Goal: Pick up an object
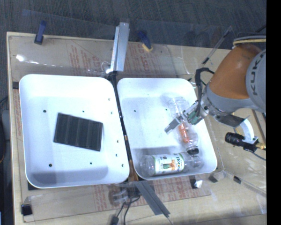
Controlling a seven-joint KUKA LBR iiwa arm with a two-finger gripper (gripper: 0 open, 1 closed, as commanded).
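Camera view, from above at a slant. Arm [234,83] enters from the right, orange band over the right rim of the right bin [131,125], wrist bent down and to the left into that bin. Gripper [174,124] low over the bin's middle, pointing left and slightly near, tilted rather than vertical. Cannot tell whether it is released or clenched, and nothing can be made out as held. Vial [184,133], orange-tinted, lies just beside the gripper on its near-right side, running far-to-near, with a black cap [193,150] at its near end. Contact between gripper and vial cannot be judged. Plastic piece [174,103], clear and crumpled-looking, sits just far of the gripper, its outline hard to read against the white floor. Bottle [168,164], clear with a green and orange label, lies on its side along the near wall of the right bin, lengthwise left to right, near the vial's cap. Left bin [33,97] touches the right bin along their shared edge. It holds a pad [78,131], dark, ribbed and rectangular, lying flat near the middle and turned slightly askew, well apart from the gripper. Both bins sit on a pale bench [18,46], with a metal bar [119,46] at the far end of the seam between them.
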